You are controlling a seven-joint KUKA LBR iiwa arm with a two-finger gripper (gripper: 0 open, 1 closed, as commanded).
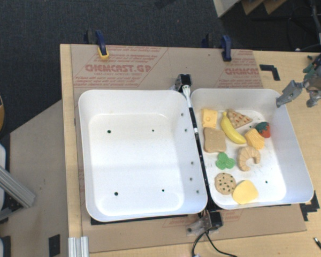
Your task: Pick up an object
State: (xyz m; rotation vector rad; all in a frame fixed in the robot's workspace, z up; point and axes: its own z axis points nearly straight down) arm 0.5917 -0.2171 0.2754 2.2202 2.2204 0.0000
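Dark carpet, cardboard-topped bench (150, 63), glossy white bin (294, 159) of plastic food, curved banana (231, 131), end effector (299, 92) state unclear.

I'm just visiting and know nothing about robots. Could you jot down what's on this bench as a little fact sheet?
Bench: brown board bearing two shallow white bins
Left bin: bare white floor with small dark holes
Right bin: toy food, clustered
Foods: yellow banana, pizza slice, cheese block, toast slice, croissant, chocolate-chip cookie, green broccoli, strawberry
Gripper: beyond right bin's upper-right corner, holding nothing visible
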